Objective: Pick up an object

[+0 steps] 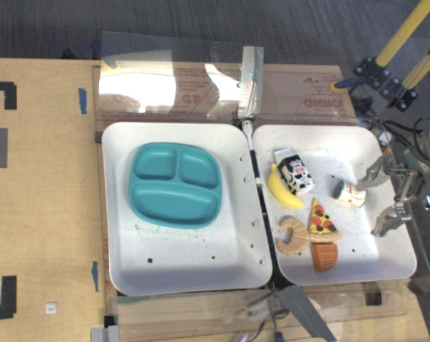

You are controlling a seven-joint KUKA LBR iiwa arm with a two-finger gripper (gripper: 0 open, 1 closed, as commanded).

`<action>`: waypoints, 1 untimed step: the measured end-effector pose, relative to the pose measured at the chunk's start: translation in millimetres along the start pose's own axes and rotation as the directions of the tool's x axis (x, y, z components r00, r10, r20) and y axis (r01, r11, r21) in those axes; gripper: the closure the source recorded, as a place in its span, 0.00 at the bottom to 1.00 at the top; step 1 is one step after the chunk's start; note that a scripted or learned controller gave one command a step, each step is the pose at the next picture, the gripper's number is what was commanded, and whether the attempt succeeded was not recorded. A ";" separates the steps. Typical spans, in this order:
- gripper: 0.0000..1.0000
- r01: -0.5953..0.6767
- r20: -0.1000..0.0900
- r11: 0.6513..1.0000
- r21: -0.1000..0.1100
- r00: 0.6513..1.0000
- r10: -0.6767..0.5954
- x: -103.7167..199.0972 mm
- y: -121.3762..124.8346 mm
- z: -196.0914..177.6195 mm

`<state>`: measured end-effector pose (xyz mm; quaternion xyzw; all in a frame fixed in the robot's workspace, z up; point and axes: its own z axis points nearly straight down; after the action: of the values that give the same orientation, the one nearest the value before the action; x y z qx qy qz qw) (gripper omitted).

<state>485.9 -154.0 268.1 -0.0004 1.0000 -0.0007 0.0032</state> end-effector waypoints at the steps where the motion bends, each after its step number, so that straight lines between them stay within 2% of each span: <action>1: 0.00 -0.288 0.013 0.957 -0.001 0.957 0.288 -38.6 12.4 174.6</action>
<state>525.6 -141.8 93.7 0.1454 0.9893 -0.0004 0.0097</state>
